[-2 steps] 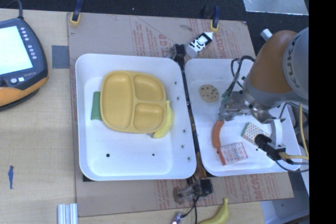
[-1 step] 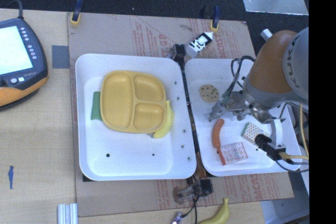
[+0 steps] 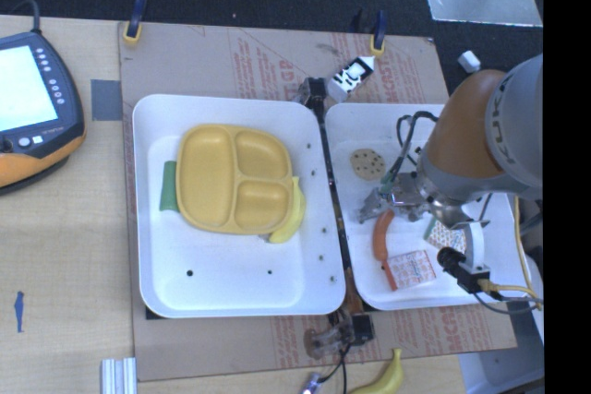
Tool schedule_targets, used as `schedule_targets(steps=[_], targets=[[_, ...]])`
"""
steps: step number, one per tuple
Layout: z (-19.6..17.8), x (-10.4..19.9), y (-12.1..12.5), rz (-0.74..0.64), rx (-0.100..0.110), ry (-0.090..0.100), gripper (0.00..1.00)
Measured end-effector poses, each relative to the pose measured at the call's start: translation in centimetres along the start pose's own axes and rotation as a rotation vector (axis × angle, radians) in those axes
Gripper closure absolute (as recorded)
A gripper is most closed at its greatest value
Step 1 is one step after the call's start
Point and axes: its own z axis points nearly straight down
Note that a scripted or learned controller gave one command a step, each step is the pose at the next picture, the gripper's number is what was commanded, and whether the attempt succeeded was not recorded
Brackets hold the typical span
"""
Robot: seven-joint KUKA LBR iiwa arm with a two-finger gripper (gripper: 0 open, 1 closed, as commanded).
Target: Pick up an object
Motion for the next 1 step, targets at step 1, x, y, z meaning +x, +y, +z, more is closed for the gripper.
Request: schedule_targets(steps=[1], targets=[[-1.03,-0.1,0.02,-0.002,0.001,-0.001,1.0]])
